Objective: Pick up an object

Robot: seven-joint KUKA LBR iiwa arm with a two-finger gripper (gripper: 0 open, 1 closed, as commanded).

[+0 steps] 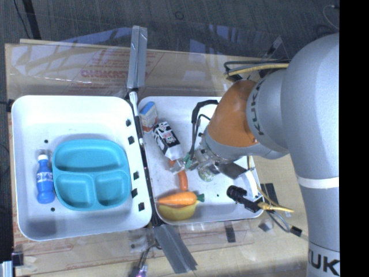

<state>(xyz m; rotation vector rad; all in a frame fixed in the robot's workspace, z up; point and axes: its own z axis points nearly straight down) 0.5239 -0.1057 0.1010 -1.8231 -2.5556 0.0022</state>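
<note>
A blue divided tray (91,173) and blue bottle (44,178) lie side by side in the left bin (69,105).

Even, cool overhead light falls on two white bins (75,105), both bright but not washed out. Soft, short shadows sit under the blue tray (91,173) and along the left bin's lower rim. A clear sheet (86,59) behind the bins carries pale blue reflections. The dark floor (173,4) beyond is dim and grainy. The robot arm (311,114), nearest the lens, looks slightly soft.

End effector (193,163) fingers' state unclear
</note>
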